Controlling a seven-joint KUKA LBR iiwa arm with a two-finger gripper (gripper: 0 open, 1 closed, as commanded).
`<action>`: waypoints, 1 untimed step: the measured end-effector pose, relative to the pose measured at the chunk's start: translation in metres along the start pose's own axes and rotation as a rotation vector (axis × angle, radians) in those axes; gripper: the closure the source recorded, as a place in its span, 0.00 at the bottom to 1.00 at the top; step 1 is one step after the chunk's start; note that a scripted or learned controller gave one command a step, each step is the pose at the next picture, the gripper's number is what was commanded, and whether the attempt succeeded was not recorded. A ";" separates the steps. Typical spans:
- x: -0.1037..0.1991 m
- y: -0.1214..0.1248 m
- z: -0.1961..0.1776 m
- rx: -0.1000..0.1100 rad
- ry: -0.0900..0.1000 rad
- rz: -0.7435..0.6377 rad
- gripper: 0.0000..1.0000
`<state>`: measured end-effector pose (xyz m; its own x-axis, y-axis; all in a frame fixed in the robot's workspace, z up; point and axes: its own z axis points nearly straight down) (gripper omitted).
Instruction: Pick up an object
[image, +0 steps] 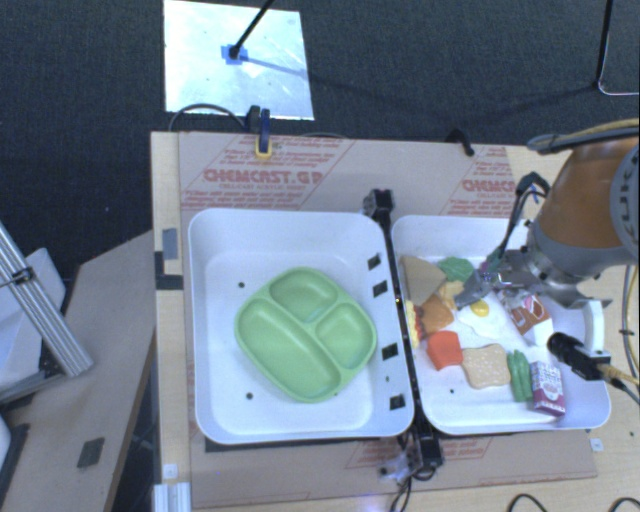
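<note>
1. Over the right bin (590, 405), I see the arm (590, 210) reaching in from the right edge, its orange band above the wrist, the wrist angled down and to the left.
2. The gripper (478, 290) sits low at the bin's upper middle, among the toy food. I cannot tell from here whether it is released or clenched, and I see nothing clearly in its grasp.
3. Candidate objects in the right bin: a green leafy piece (457, 268) just beside the gripper, a tan wedge (422, 272) to its left, an orange-brown piece (436, 315) below, a red block (445, 350), a toast slice (486, 367), a green pod (520, 374), a small carton (547, 388), and a fried egg (487, 321).
4. The left bin (215, 240) holds a green divided plate (305, 333), lying flat and well apart from the gripper.
</note>
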<state>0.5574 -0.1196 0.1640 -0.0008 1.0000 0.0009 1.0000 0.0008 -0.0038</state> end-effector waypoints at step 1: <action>0.002 -0.006 0.061 0.001 0.001 0.000 0.00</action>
<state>0.5511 -0.1178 0.1029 -0.0007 1.0000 0.0017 1.0000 0.0007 -0.0044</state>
